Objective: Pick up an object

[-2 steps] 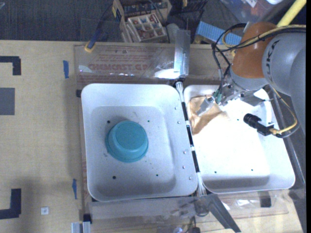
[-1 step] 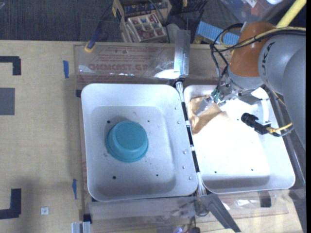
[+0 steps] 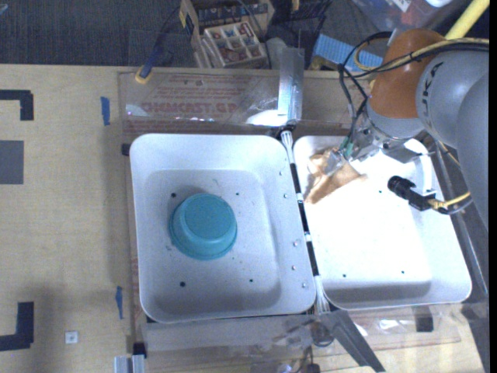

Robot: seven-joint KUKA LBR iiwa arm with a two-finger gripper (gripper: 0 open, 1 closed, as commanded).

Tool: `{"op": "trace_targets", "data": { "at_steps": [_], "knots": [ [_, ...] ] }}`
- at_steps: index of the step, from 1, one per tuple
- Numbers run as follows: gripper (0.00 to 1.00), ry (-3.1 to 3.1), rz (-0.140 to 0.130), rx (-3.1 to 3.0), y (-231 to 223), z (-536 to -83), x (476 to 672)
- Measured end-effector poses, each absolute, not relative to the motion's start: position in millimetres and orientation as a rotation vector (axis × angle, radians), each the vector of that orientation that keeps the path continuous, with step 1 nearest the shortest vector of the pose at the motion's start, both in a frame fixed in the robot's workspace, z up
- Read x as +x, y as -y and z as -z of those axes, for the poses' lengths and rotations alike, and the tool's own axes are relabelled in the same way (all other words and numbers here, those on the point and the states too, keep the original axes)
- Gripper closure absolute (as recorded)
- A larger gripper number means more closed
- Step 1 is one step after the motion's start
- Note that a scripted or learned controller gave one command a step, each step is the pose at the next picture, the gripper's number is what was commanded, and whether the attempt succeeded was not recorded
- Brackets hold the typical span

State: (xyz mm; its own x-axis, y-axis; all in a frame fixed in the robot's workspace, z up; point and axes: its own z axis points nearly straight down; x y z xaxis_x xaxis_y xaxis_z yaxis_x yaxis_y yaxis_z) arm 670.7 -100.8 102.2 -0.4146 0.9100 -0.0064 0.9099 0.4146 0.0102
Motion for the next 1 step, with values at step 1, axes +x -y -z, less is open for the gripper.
{"op": "trace_targets", "data": {
  "at_steps": [1],
  "knots": [
    [1.00,-2.635,-0.002,1.703,74.4,-196.4,667.9]
  ]
}}
